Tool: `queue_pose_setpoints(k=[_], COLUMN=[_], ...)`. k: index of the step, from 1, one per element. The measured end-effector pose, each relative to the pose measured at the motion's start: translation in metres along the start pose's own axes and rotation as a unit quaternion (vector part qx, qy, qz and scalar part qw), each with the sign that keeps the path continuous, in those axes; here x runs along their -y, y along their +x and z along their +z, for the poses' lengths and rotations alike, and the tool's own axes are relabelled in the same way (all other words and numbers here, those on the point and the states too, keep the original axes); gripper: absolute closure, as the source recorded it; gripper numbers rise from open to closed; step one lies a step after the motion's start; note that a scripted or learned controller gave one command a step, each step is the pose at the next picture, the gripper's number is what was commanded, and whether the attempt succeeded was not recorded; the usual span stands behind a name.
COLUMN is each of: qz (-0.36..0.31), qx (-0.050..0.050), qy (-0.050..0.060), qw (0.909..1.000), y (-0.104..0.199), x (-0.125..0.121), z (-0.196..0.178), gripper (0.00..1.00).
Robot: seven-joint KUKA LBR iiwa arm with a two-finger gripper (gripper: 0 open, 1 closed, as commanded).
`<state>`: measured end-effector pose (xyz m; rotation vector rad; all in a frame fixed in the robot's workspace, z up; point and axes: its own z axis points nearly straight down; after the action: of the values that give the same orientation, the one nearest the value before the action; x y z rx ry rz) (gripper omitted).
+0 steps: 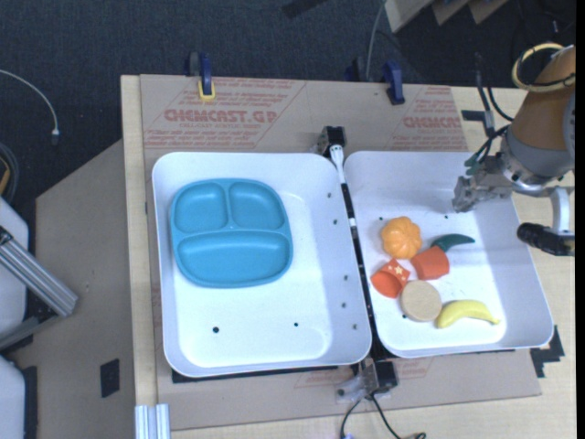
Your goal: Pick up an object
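In the right bin, nearest, lie a yellow banana and a tan disc; just beyond the disc sit a red strawberry and a red block, then an orange pumpkin beside a dark green piece. Beyond these, the hand hangs over the bin's far part; whether it is apart or together I cannot tell. Left of that bin, the left bin holds a blue divided plate. Farthest, the desk board reads "CHEMCAST"
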<state>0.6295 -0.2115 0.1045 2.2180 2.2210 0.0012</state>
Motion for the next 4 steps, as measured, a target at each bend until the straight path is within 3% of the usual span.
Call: queue_pose_setpoints(k=[2, 4], qz=[0.000, -0.002], qx=[0.001, -0.002], qy=[-0.003, 0.002], qw=[1.0000, 1.0000], y=[-0.002, 0.108], x=[-0.006, 0.005], z=[-0.119, -0.106], gripper=[1.00, 1.00])
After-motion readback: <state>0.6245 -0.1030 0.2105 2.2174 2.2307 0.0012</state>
